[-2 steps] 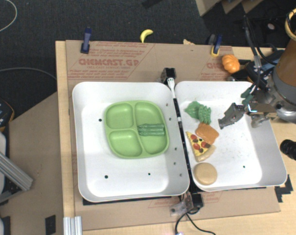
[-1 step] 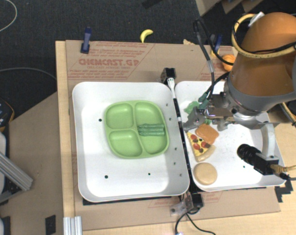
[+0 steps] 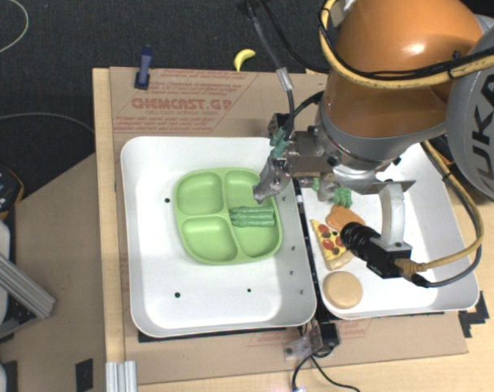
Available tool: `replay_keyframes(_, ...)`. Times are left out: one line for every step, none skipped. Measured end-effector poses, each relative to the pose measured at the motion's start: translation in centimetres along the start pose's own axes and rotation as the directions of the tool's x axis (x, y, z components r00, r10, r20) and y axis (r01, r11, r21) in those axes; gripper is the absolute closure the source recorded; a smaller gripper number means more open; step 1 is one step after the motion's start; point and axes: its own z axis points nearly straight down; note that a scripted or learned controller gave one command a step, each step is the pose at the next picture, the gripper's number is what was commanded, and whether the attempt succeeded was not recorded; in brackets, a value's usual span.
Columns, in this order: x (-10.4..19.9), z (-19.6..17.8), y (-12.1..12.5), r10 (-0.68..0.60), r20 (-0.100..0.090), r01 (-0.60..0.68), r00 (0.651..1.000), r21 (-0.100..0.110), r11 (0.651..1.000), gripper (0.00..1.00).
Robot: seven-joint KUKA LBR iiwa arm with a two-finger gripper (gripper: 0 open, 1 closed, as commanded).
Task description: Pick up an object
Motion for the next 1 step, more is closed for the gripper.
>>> replay_keyframes(1.37, -5.7, 0.08, 0.009, 0.002, -0.009, 1.0, 0.0, 1.0, 0.0)
